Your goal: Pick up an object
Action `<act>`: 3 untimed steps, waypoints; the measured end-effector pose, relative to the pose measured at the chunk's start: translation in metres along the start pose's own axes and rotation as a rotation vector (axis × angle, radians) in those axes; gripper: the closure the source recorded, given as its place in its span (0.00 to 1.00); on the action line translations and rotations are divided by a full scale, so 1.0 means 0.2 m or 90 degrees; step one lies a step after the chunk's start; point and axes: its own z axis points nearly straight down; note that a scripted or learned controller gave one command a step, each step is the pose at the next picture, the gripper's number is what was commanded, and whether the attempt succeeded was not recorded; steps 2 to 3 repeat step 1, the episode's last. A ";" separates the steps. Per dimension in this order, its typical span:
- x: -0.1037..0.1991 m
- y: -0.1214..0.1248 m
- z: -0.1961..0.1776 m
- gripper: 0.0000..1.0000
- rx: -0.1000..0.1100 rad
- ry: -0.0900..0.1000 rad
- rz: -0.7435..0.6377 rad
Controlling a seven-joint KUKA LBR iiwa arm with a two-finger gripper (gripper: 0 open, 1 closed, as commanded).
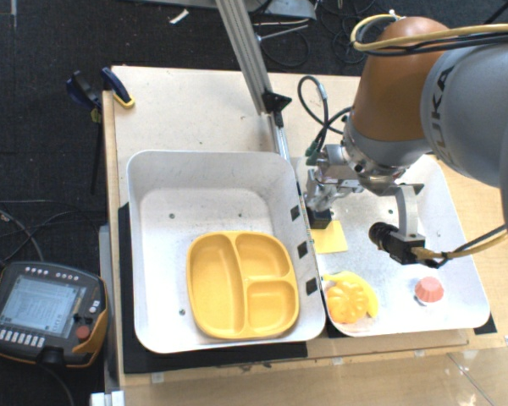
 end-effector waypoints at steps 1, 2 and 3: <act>0.23 0.06 0.03 1.00 0.000 0.000 0.001; 0.23 0.06 0.03 1.00 0.000 0.000 0.001; 0.23 0.06 0.03 1.00 0.000 0.000 0.001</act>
